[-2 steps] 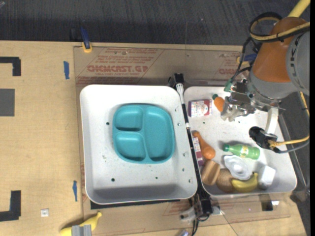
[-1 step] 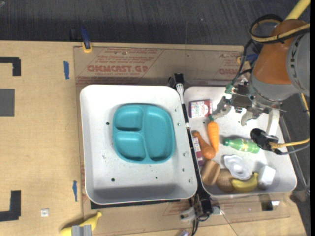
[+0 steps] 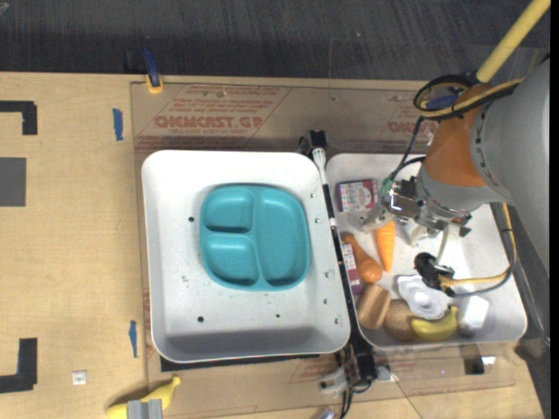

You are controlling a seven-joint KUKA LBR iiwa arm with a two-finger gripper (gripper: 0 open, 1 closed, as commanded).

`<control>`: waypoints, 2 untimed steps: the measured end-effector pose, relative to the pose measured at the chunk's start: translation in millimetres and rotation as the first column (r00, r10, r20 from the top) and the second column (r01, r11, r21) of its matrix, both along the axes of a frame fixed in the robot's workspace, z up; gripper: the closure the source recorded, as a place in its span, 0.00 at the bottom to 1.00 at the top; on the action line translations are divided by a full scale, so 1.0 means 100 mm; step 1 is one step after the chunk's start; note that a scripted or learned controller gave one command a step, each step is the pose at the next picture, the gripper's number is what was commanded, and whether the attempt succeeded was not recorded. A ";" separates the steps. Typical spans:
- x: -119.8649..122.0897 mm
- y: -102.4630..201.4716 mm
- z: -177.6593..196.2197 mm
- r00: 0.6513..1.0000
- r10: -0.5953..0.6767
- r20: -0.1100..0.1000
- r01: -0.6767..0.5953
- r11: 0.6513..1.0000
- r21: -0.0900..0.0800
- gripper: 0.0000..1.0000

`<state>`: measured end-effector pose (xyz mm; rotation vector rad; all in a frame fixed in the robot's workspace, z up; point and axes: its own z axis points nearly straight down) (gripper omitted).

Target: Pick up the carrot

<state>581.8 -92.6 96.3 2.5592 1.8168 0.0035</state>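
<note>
The carrot (image 3: 385,245) is a short orange cone in the right bin (image 3: 498,260), wide end toward the back and tip pointing to the front. My gripper (image 3: 398,208) is directly behind the carrot's wide end, under the grey wrist with the orange band. From this angle the wrist hides where the gripper meets the carrot, so I cannot make out whether they touch.
Around the carrot lie a purple-and-white packet (image 3: 355,195), a reddish sausage (image 3: 368,266), a tan roll (image 3: 373,305), a potato (image 3: 398,320), a banana (image 3: 434,326) and white items (image 3: 425,300). The left bin (image 3: 166,260) holds a teal divided plate (image 3: 256,236).
</note>
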 end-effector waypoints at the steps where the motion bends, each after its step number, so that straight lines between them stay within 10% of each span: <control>1: -0.01 0.01 0.08 1.000 0.002 -0.004 -0.002 1.000 0.000 1.00; 2: 0.48 0.65 0.92 1.000 0.004 0.003 -0.004 1.000 0.003 1.00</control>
